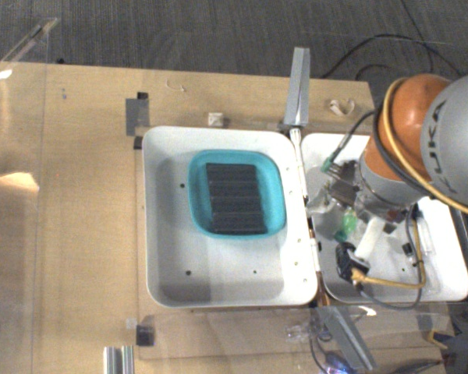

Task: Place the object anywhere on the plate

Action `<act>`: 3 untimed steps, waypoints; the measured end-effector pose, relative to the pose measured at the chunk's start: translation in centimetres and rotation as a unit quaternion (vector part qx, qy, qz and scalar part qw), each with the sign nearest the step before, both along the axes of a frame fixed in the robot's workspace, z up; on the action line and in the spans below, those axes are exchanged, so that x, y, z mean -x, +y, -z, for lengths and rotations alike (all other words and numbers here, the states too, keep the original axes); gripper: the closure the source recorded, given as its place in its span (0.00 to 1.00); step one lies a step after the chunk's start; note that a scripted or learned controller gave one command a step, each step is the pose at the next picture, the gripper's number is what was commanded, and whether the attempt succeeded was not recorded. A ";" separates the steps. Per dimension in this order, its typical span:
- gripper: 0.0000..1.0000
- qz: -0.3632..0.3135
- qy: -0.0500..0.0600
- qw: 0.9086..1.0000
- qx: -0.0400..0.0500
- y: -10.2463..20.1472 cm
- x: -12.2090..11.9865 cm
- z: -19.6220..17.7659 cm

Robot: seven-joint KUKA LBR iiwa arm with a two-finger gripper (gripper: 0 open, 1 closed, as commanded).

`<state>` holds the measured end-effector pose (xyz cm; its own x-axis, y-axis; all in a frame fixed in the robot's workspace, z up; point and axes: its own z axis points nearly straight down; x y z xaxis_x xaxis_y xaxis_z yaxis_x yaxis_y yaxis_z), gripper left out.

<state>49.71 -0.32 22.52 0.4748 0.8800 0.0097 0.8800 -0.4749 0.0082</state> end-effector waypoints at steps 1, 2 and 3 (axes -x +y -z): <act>0.00 0.054 0.004 0.999 0.002 -6.6 0.9 -5.8; 0.00 0.075 0.004 0.997 0.002 -10.7 0.9 -20.7; 0.00 0.121 0.005 0.993 0.003 -17.3 0.1 -20.9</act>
<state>49.62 -17.61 43.46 0.6721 0.7404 -0.0003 0.7404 -0.6721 0.0029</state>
